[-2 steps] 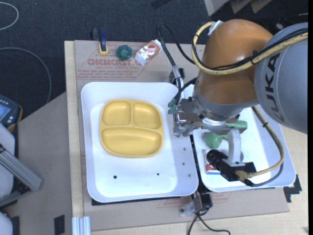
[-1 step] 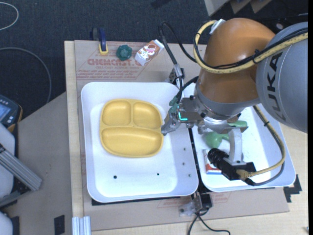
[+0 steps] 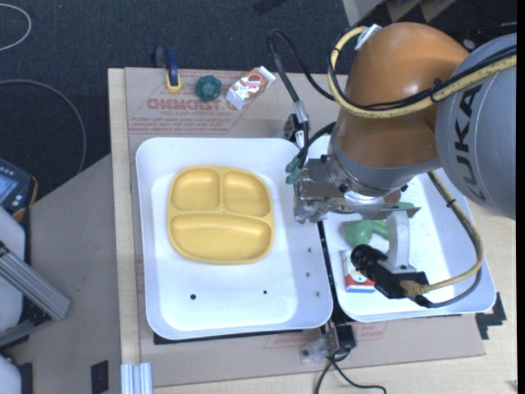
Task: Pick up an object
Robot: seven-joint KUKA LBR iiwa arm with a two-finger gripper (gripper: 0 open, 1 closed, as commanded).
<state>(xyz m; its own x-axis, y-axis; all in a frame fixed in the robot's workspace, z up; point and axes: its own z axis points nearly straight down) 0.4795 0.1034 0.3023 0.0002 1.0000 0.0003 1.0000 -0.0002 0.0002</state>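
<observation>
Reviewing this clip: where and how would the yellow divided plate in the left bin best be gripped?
Probably at the yellow divided plate's raised outer rim, coming straight down with one finger inside a compartment and one outside. It lies flat and upright in the left bin, too wide to span; its right edge is nearest the arm.

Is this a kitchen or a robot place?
Probably a robot lab, not a kitchen: a big grey-and-orange robot arm reaches over two white bins, cables trail around, and the yellow tray holds no food.

I see dark carpet floor [image 3: 123,23] around bench, thin cable loops [image 3: 74,113] lying on it, brown board bench top [image 3: 205,113], even overhead light.
</observation>
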